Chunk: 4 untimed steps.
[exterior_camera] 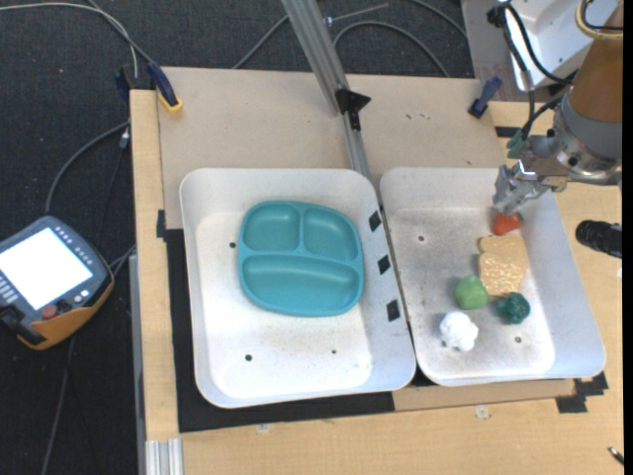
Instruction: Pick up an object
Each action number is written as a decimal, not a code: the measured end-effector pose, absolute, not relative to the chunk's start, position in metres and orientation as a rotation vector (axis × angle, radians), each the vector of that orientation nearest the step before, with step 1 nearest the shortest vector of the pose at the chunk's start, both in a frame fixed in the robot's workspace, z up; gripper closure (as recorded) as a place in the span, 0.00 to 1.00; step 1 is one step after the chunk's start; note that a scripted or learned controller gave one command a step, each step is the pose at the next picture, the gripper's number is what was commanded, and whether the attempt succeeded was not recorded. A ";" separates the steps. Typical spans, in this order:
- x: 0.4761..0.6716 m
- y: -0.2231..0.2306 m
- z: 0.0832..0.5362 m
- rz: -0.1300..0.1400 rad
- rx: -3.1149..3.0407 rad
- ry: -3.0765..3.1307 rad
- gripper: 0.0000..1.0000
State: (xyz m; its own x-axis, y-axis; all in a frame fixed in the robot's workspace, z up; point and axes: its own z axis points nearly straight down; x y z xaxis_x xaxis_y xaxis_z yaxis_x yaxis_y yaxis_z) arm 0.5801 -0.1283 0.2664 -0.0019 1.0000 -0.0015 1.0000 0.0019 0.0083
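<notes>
The left bin [297, 364], lowest in the frame and so nearest the camera, holds a teal divided plate [300, 258] with three compartments, lying flat in its middle. The right bin [435, 265] holds five small things along its right half: a tan sponge-like block [503, 264], a white crumpled lump [459, 331] near the lower edge, a light green ball [471, 293] just left of the block, a dark green piece [512, 309] below the block, and a small orange-red object [507, 225] above it. The gripper [514, 198] stands at the upper right of that bin, right over the orange-red object; whether its tips are parted or clamped cannot be told.
</notes>
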 end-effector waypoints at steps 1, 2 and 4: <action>0.584 -0.086 0.259 0.002 2.216 2.228 1.00; 0.591 -0.039 0.258 0.002 2.216 2.228 1.00; 0.593 0.071 0.229 -0.002 2.217 2.231 1.00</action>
